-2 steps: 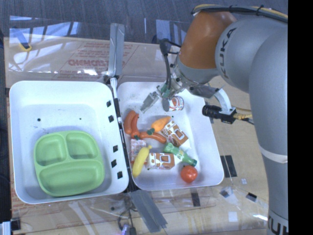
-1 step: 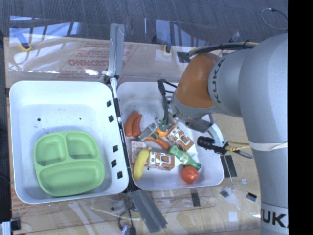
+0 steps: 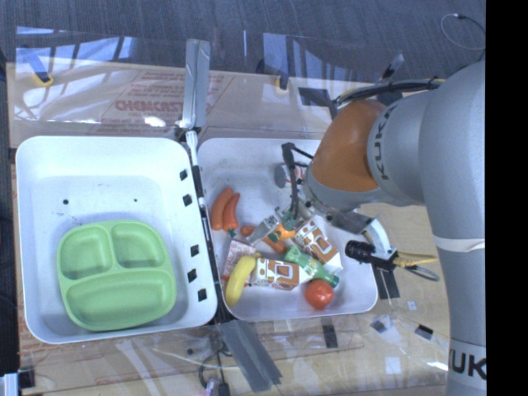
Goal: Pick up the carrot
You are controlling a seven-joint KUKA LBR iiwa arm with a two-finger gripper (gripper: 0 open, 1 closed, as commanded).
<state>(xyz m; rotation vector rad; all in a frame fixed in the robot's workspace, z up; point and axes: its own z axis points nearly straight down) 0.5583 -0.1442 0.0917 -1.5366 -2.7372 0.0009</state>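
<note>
The carrot (image 3: 279,238) is a small orange piece with a green top, lying mid-right bin among cartons. It is partly covered by the gripper (image 3: 286,221), which reaches down into the bin right over it. The arm's orange band and grey wrist hang above the bin's right half and hide what lies beneath them. Nothing shows clearly between the fingers.
The right bin (image 3: 247,151) also holds two orange sausages (image 3: 224,210), a banana (image 3: 239,279), a red tomato (image 3: 319,293) and two snack cartons (image 3: 277,272), (image 3: 318,242). A green divided plate (image 3: 115,275) lies in the left bin (image 3: 49,163).
</note>
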